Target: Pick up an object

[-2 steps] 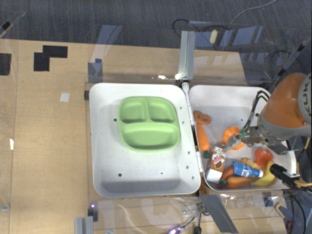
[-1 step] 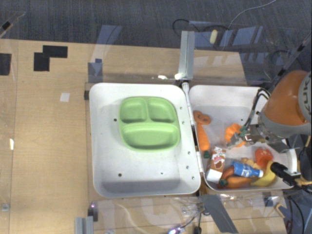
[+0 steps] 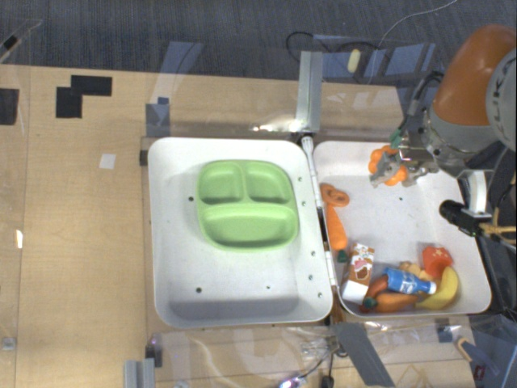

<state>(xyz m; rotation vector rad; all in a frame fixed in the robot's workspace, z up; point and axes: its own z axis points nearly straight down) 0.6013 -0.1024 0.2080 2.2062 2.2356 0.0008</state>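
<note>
Orange toy (image 3: 380, 162) sits pinched in the gripper (image 3: 393, 166), up above the right bin's (image 3: 452, 217) far end — grab looks done; only carrying remains.

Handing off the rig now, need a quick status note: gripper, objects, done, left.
Gripper: over the far part of the right bin, an orange object at its tip; whether that is a grasp cannot be judged.
Objects: carrot along the right bin's left wall; banana, blue bottle and tomato piled in its near corner. Green divided plate in the left bin.
Done: no confirmed pick.
Left: secure and lift one object.
</note>
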